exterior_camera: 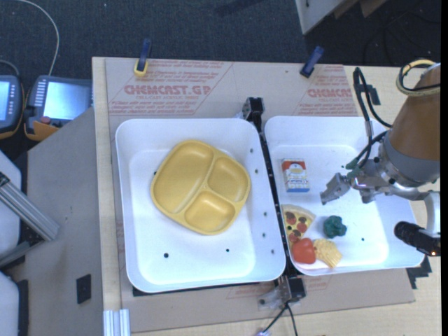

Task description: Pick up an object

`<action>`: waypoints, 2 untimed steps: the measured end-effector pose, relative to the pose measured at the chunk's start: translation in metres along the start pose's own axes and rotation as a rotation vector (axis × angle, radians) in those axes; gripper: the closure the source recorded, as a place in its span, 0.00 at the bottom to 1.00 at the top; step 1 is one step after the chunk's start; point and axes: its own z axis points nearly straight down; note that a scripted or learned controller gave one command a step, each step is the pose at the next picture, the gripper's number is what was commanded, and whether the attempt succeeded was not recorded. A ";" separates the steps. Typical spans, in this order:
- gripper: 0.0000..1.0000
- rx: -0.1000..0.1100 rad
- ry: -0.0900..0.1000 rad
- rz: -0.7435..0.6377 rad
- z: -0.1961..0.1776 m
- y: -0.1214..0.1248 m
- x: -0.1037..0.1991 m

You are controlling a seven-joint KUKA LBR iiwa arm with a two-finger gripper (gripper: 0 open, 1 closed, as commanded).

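Note:
The right bin [364, 135] holds several small items. A red, white and blue carton [295, 175] lies near its left wall. A pizza slice [297, 220], a red piece [303, 250] and a yellow ridged piece [327, 252] sit at the front left. A green broccoli-like piece [334, 226] lies just right of them. My gripper [348, 191] hangs over the middle of this bin, right of the carton and above the green piece. Its fingers are open, with nothing between them.
The left bin [133, 208] carries a yellow divided plate [201, 186]. A black clamp [253, 108] sits at the back between the bins. Cables [364, 93] run along the arm by the right bin's back right corner.

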 end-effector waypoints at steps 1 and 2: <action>0.00 -0.014 -0.002 -0.004 -0.007 0.003 0.000; 0.00 -0.010 0.000 -0.002 0.035 0.001 0.000</action>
